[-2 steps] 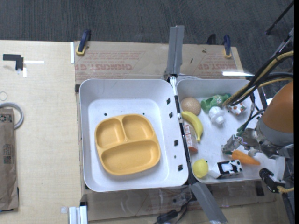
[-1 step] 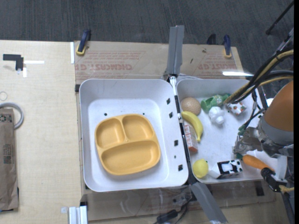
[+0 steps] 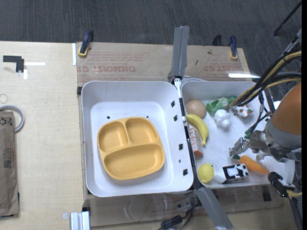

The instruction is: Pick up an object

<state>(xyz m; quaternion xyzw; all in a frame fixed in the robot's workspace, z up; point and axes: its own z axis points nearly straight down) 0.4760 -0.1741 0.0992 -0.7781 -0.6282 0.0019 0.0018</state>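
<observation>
Nearest to us, along the front wall of the right bin [image 3: 211, 86], we see a yellow lemon [image 3: 205, 172] in the front left corner. Just beside it lies a black-and-white toy [image 3: 236, 172], and an orange carrot [image 3: 254, 165] sits at a slant just behind that toy.

The gripper [image 3: 238, 149] hangs low over the right bin, just left of the carrot and just behind the black-and-white toy. We see its metal fingers [image 3: 235, 151] pointing left, with nothing between them; we cannot tell how far apart they stand. The grey arm [image 3: 288, 139] with its orange band enters from the right.

In the left bin [image 3: 88, 143], a yellow divided plate [image 3: 130, 148] with three compartments lies tilted, near the bin's middle.

Farther back in the right bin, a banana [image 3: 200, 128] lies along the left wall, touching a red-and-white packet [image 3: 194, 143] at its front. A brown round object [image 3: 195, 109] sits just behind the banana. A white object [image 3: 222, 118] lies right of the banana, with a green object [image 3: 220, 103] behind it and a small white-and-orange object [image 3: 242, 111] to its right.

Behind both bins, brown cardboard [image 3: 129, 61] is clamped to the table [image 3: 38, 95].
</observation>
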